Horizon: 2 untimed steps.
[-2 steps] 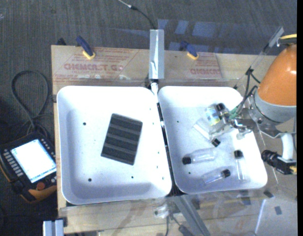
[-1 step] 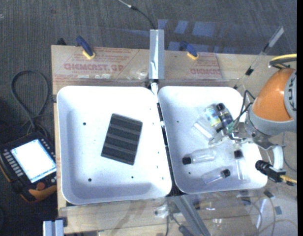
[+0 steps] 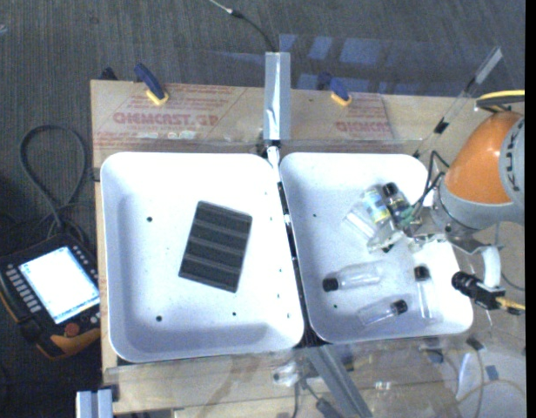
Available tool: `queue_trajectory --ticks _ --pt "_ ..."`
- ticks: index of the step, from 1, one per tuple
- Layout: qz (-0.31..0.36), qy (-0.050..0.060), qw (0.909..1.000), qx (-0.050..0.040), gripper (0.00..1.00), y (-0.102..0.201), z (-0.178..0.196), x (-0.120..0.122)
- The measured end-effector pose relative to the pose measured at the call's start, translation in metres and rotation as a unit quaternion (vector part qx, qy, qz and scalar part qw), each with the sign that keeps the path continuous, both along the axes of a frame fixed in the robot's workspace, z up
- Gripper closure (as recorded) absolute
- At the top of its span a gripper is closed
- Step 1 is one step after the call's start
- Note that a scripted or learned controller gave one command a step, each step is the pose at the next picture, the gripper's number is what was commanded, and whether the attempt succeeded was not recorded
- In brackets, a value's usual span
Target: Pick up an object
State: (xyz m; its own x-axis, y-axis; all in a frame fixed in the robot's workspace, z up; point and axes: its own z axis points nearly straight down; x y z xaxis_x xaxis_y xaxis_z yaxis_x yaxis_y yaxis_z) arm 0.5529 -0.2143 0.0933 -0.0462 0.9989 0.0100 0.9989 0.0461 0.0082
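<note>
The arm comes in from the right, its orange band (image 3: pixel 482 168) over the right bin's far right corner. Its gripper (image 3: pixel 391 220) is low over the back right part of the right bin (image 3: pixel 324 181). Right at its tip is a clear bottle with a black cap (image 3: pixel 377 203); I cannot tell whether the bottle is gripped or just lies beside it. Three more clear bottles with black caps lie nearer the front: one (image 3: pixel 353 279) mid-bin, one (image 3: pixel 381 310) by the front wall, one (image 3: pixel 422 293) at the right. A dark ribbed rectangular block (image 3: pixel 216 246) lies in the middle of the left bin (image 3: pixel 129 190).
A narrow ridge (image 3: pixel 287 233) separates the two bins. A metal post (image 3: pixel 276 94) stands behind them at the centre. A teach pendant with a lit screen (image 3: pixel 50 290) lies on the floor to the left. Cables and a black fitting (image 3: pixel 472 287) hang by the right bin's right wall.
</note>
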Motion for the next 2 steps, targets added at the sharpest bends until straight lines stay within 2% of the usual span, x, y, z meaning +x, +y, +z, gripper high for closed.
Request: queue_trajectory --ticks 1,2 --pt "0.021 -0.002 0.9998 -0.0071 0.0 0.009 -0.002 0.019" --pt "0.021 -0.004 0.9997 -0.0069 1.0 0.01 0.009 0.02"
